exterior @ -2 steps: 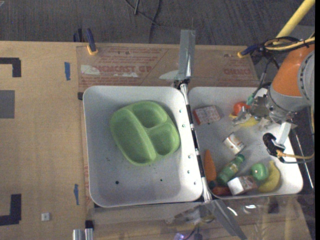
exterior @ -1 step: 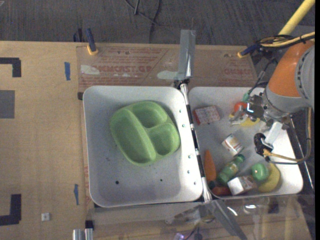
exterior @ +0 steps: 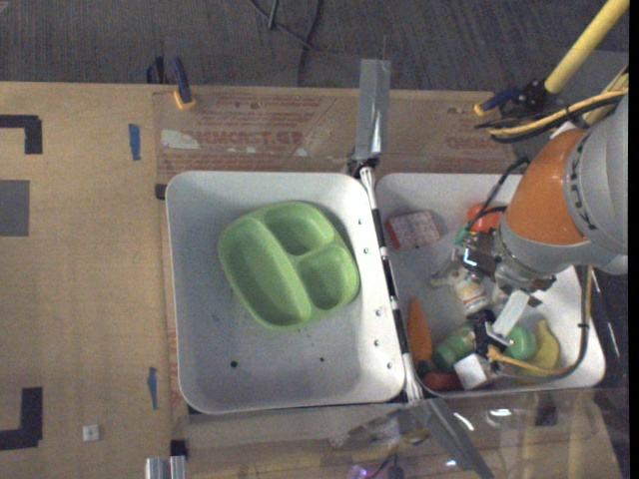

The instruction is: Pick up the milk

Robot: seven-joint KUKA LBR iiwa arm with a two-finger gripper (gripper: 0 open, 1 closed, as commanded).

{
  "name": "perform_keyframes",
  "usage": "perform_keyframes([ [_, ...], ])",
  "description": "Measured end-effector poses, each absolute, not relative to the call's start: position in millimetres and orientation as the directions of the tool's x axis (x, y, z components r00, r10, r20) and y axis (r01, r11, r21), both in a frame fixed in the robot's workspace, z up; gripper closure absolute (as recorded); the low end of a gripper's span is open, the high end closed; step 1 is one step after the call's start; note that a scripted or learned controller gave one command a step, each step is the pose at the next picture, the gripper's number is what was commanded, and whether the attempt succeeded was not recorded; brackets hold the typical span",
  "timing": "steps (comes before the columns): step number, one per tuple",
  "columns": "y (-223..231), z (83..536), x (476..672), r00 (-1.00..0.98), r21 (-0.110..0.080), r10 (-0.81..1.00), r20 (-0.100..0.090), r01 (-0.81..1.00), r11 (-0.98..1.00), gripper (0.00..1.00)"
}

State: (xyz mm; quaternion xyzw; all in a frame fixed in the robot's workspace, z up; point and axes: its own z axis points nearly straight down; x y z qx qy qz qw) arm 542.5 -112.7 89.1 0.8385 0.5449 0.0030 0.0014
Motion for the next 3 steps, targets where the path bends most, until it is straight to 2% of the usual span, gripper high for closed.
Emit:
perform_keyframes([
  [1,-115,100,544.3,0.409,0.013,0.913,0.003,0.913,-0.409,1.00],
  [2,-171,149,623.7,0.306,0.001,0.952,-0.001,0.952,-0.306,1.00],
  [3,-212,248,561.7,-0.024,0.004,1.000,-0.003,1.000,0.024,1.00],
])
